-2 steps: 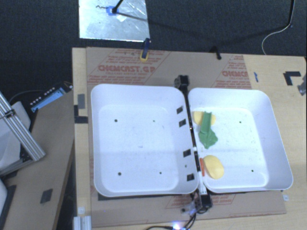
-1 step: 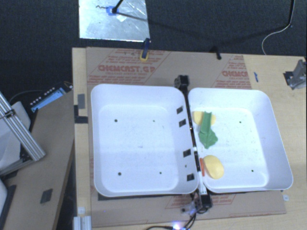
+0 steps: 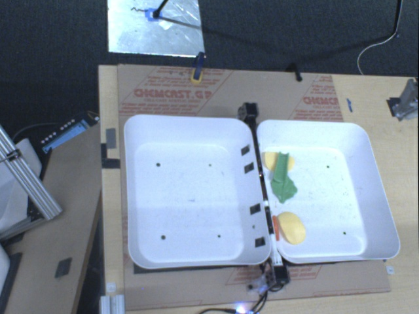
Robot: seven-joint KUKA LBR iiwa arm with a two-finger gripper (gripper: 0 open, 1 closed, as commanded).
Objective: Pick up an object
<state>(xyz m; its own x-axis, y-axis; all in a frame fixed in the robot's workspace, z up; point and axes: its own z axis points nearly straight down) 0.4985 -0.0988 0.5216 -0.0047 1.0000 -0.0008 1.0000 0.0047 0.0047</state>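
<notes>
On the counter, the left bin lies bare, while the right bin holds its things against its left wall: a green piece draped over a yellow item, and a yellow lemon-like object near the front-left corner. The pick looks not yet begun; I cannot tell the tool's state. Next, it should descend over one object, likely the isolated yellow one.

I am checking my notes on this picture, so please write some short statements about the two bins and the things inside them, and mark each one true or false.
1. The green thing lies in the right bin. True.
2. The yellow thing near the front lies in the left bin. False: it lies in the right bin.
3. The two bins stand side by side. True.
4. The green thing lies by the right bin's right wall. False: it is near the left wall.
</notes>
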